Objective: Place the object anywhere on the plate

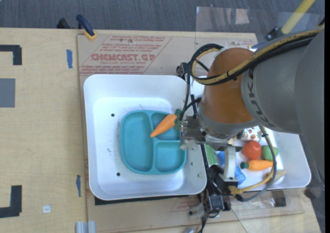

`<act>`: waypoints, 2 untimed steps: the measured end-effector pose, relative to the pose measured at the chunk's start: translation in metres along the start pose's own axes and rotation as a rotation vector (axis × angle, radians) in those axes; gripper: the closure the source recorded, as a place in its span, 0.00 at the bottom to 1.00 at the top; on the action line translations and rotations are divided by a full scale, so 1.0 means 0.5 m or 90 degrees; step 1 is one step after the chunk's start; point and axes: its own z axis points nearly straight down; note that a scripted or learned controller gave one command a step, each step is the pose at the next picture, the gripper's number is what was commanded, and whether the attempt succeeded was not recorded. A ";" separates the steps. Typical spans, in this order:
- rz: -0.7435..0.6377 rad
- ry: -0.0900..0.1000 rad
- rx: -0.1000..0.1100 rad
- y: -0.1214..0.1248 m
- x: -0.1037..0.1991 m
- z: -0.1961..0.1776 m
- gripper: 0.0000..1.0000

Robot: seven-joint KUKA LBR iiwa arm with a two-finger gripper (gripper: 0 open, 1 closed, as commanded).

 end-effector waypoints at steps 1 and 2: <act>0.094 0.003 -0.004 -0.012 0.170 -0.340 1.00; 0.096 -0.001 -0.001 -0.013 0.165 -0.333 0.00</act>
